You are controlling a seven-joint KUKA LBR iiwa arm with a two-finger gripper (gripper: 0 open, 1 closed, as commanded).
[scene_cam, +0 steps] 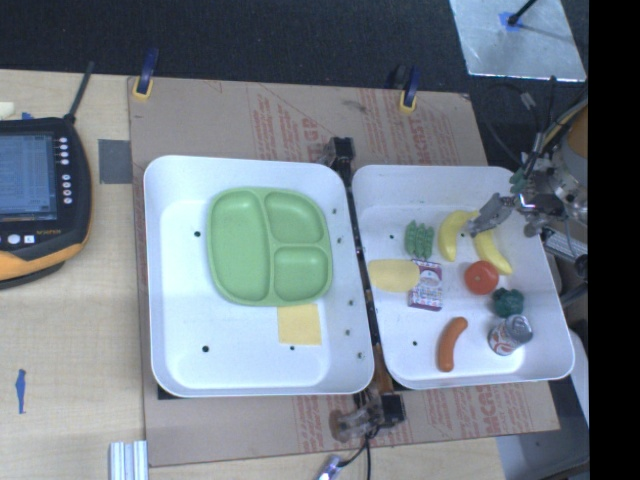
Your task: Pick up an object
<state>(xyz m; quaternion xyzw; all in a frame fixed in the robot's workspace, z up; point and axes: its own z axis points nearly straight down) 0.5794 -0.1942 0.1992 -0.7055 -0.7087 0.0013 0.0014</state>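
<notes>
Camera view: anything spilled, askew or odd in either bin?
Nothing spilled. The flat yellow square cheese slice lies loose in the left white bin below the green divided plate, apart from the other toys.

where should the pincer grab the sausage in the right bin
Grip the sausage across its narrow middle, coming straight down from above. It lies flat, long and slim, tilted, with bare bin floor along both long sides; the can sits apart on its right.
</notes>
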